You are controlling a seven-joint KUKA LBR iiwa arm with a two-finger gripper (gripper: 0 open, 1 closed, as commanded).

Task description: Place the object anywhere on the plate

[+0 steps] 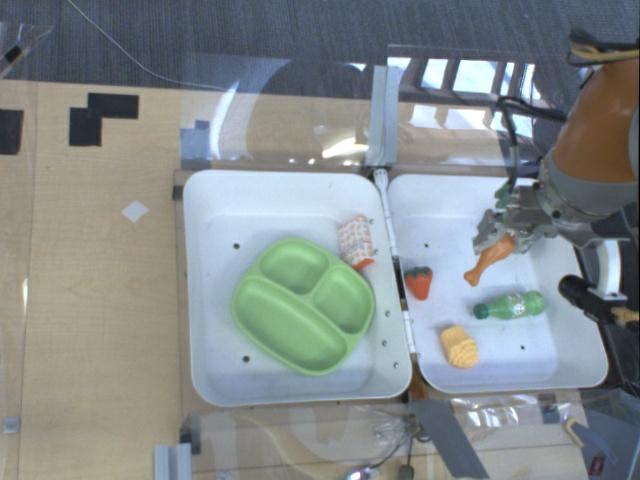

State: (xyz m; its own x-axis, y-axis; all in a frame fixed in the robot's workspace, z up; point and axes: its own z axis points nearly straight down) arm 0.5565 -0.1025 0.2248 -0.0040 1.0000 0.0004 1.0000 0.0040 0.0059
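A green divided plate lies in the left bin. Over the right bin, near its far right part, my gripper is shut on the upper end of an orange toy drumstick. The drumstick slants down and to the left from the fingers, with its knobbed end lowest. Plate and gripper are well apart, separated by the wall between the two bins.
A white and red packet lies at the plate's far right edge. In the right bin are a red toy with a green top, a green bottle on its side and a yellow corn piece.
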